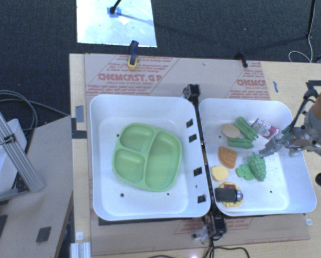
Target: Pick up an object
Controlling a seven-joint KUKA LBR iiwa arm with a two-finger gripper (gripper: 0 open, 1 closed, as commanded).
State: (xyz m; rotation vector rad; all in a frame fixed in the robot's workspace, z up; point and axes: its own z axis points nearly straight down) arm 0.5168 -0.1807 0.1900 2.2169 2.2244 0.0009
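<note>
Camera view: gripper point(268, 149) hovers over the right bin point(297, 198), beside the green toy point(253, 168) mid-bin; its opening I cannot tell. Crowded neighbours could make it slip or grab 2.

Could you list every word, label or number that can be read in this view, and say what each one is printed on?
"CHEMCAST GP": red print on the brown protective sheet behind the left bin.
"CHEMCAST": the same red print, slanted, on the sheet behind the right bin; part of it is too blurred to read.
Small wrapper in the right bin: its markings are too small to read.
</note>
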